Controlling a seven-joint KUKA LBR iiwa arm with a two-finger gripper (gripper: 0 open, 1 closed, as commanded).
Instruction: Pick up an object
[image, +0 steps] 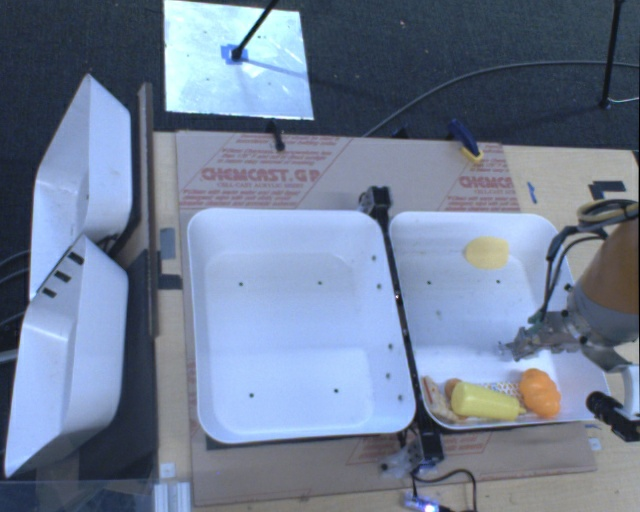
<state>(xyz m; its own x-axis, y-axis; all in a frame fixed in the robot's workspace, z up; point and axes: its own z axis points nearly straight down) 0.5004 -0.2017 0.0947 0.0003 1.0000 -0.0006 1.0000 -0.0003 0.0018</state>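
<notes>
Orange and yellow items crowd the near edge of the right bin (440, 250): an orange ball (541, 392) at the right, a yellow oblong piece (484, 401) touching it on its left, a small brownish bit (452, 388) beyond that, and something pale and speckled (505, 386) lying just behind the yellow piece, too small to name. A separate pale yellow object (486, 252) sits alone near the far wall of the same bin, well apart from the cluster. Any of these could serve as the object to pick up, and none has been lifted; all rest on the bin floor. The gripper (522, 345) hangs low over the right side of that bin, just above and behind the orange ball, with nothing visibly between its tips; whether the claw is wide or narrow cannot be told from this slanted view. So the task appears to be at the approach stage, with the grasp and the lift left to do. The close packing of the cluster against the near wall would likely hinder a clean grip there, while the lone yellow object looks easier to reach. The left bin (290, 330) lies beside it, and two spare white trays (70, 290) lean at the bench's left
</notes>
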